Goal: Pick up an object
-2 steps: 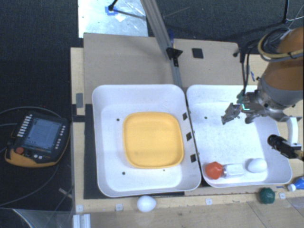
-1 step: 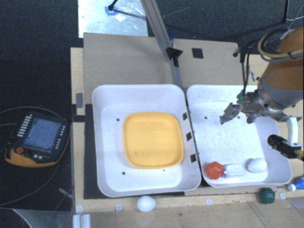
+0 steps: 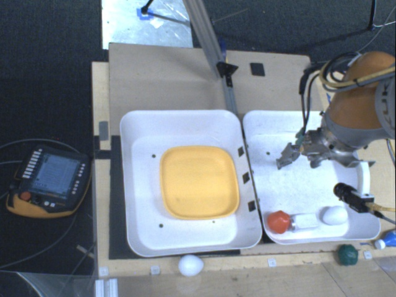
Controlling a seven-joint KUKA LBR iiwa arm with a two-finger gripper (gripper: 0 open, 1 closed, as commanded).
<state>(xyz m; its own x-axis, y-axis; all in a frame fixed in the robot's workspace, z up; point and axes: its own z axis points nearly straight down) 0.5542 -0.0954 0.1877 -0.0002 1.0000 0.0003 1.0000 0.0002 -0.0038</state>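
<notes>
Far to the left of the fingers, a yellow plate point(image 3: 200, 182) lay in the left bin point(image 3: 139, 135). Over the right bin point(image 3: 266, 125) the gripper point(image 3: 301, 154) hung with fingers apart, gripping nothing. Below them lay a red ball point(image 3: 278, 221) and white egg point(image 3: 335, 215); I'd centre squarely over one before descending.

A tan bench point(image 3: 167, 79) carries 2 shallow white bins side by side, the left bin point(image 3: 133, 184) and the right bin point(image 3: 266, 125); a white egg-shaped object point(image 3: 190, 265) and a dark green ball point(image 3: 347, 254) rest along its front edge
</notes>
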